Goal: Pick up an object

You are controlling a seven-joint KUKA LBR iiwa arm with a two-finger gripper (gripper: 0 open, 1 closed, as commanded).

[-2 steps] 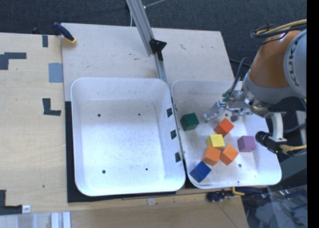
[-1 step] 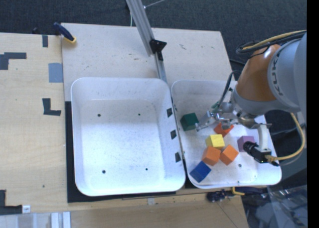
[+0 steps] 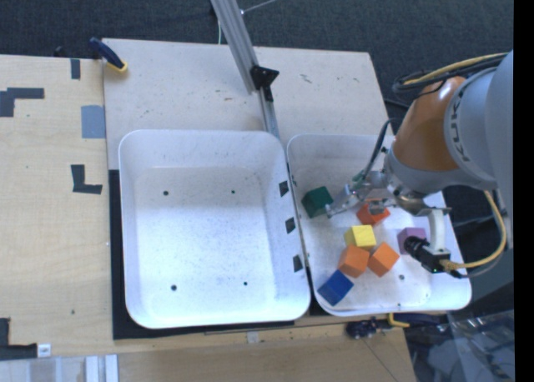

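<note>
— What lies on the bench, starting from its left edge?

— Grey and dark tape marks (image 3: 92,121), then a blue-and-yellow clamp (image 3: 108,54) at the far left corner of the board. No writing on them that I can read. Next comes the left bin (image 3: 125,159), and a metal rail (image 3: 237,28) slants down to the seam between it and the right bin (image 3: 334,139).

— And the blocks?

— All in the right bin. A green block (image 3: 317,201) sits near its left wall; a blue cube (image 3: 335,287) lies by the near left corner. Just beyond that are an orange cube (image 3: 354,261), a yellow cube (image 3: 363,236) touching it, a red block (image 3: 373,215), a second orange cube (image 3: 383,258), and a purple block (image 3: 411,240) toward the right wall.

— Your pincer?

— My gripper (image 3: 360,198) hangs low over the bin's middle, between the green block and the red one, just beside the red. Wide or narrow, I cannot tell; my own wrist hides it.
</note>
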